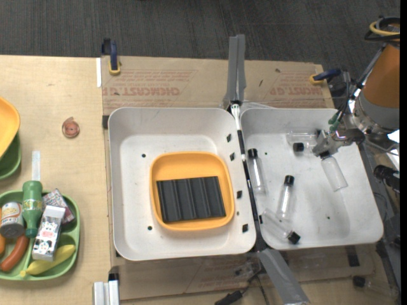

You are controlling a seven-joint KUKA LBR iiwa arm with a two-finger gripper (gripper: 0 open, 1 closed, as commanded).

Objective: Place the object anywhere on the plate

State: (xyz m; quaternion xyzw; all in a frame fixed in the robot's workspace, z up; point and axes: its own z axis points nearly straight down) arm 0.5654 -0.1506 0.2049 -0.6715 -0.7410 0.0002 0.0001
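Below, ribbed black slab [191,199] fills rounded orange plate [191,164].

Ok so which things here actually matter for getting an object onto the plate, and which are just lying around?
For the job:
- orange plate with a dark ridged insert, in the left bin
- clear tubes with black caps in the right bin
- gripper over the right bin

Lying about:
- green tray of toy food
- yellow dish
- small pink item
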